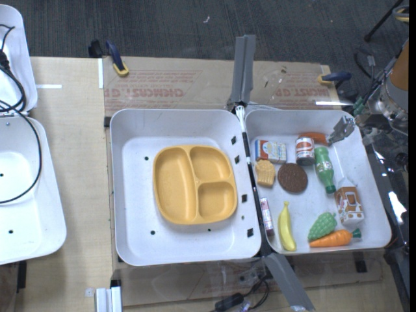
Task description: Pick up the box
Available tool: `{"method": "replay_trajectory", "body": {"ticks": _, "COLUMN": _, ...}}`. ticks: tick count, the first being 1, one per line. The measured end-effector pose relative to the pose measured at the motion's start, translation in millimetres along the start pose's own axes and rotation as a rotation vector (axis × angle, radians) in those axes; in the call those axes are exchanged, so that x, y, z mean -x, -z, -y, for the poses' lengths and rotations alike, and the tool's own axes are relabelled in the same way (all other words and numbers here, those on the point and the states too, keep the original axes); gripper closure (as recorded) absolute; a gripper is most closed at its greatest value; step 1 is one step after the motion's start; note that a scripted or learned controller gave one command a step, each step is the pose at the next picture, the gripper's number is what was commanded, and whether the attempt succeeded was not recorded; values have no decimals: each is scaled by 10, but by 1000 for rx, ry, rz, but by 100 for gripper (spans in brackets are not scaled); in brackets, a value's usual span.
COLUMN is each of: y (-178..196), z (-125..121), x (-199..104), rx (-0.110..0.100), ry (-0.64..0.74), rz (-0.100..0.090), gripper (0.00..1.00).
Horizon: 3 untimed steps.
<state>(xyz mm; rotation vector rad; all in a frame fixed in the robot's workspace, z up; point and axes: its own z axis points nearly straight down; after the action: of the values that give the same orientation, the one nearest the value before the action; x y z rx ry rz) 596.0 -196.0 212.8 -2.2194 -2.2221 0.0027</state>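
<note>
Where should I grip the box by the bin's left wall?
Take the box across its short sides, coming straight down. It lies flat with its long side running left to right, the bin wall on its left and the can on its right, so the gaps above and below look like the better room for the fingers.

Lying in the left bin [123,174]: divided tray [195,184]. In the right bin [372,174]: box [271,151] behind waffle [265,173], left of can [305,150].

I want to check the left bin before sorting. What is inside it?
Inside the left bin lies one yellow divided tray with three compartments, and nothing lies in them. The bin floor under the tray is covered, so it cannot be seen.
</note>
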Motion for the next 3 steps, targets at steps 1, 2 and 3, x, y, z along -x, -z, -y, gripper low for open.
{"method": "replay_trajectory", "body": {"ticks": 1, "y": 85, "z": -5, "x": 1, "rx": 0, "ry": 2, "rz": 1, "gripper": 100}}
{"method": "replay_trajectory", "body": {"ticks": 2, "y": 84, "z": -5, "x": -1, "rx": -1, "ry": 3, "rz": 1, "gripper": 0}}
{"method": "replay_trajectory", "body": {"ticks": 3, "y": -862, "z": -149, "x": -615, "rx": -2, "ry": -45, "rz": 0, "gripper": 0}}
